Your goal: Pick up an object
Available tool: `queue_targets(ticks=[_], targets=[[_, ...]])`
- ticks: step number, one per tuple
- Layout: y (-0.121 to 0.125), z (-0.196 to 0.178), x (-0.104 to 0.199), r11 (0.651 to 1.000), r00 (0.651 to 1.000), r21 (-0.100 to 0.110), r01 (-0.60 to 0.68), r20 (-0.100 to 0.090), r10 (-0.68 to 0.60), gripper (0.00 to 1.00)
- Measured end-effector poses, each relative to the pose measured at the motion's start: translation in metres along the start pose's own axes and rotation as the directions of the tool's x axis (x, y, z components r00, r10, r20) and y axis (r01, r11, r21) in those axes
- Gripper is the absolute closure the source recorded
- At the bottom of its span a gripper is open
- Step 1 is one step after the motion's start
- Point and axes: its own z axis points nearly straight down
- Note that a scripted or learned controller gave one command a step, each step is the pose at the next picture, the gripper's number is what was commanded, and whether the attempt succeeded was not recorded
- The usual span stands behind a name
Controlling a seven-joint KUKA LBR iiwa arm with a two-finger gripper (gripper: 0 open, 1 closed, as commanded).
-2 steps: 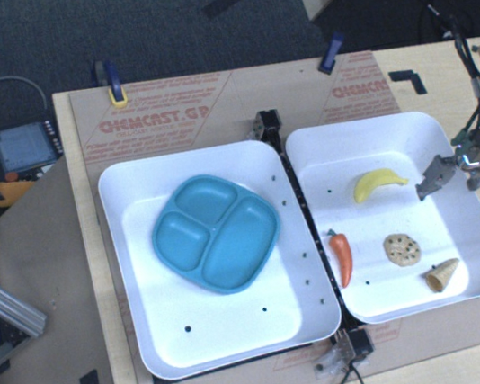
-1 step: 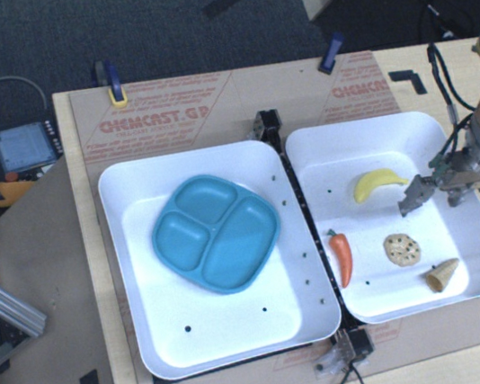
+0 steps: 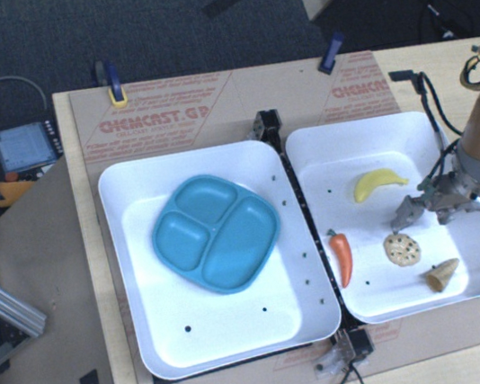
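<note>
Four small items lie in the right bin (image 3: 317, 219); the lotus-root slice (image 3: 402, 249), at five o'clock, looks light and stiff—pinch its rim. The gripper (image 3: 408, 213) hovers beside it, fingers apart.

Both shallow bins are plain white: the left bin (image 3: 155, 337) and the right bin (image 3: 342, 147). In the left bin lies a sky-blue divided plate (image 3: 217, 232), one flat colour across its three sections. At twelve o'clock in the right bin is a yellow banana (image 3: 378, 182); at nine o'clock, a red-orange chili pepper (image 3: 342, 258) with a green stem. Near the centre sits a tan round slice (image 3: 402, 250) dotted with dark holes, and at five o'clock a light-brown wedge (image 3: 443, 274).
</note>
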Motion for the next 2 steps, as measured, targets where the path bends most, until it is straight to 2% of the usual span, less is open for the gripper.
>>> queue_targets(ticks=[1, 2], targets=[[0.001, -0.013, 0.000, 1.000, 1.000, -0.005, 0.000, 0.003, 0.000, 1.00], [0.003, -0.073, -0.002, 1.000, 1.000, -0.006, 0.001, 0.003, -0.001, 1.00]])
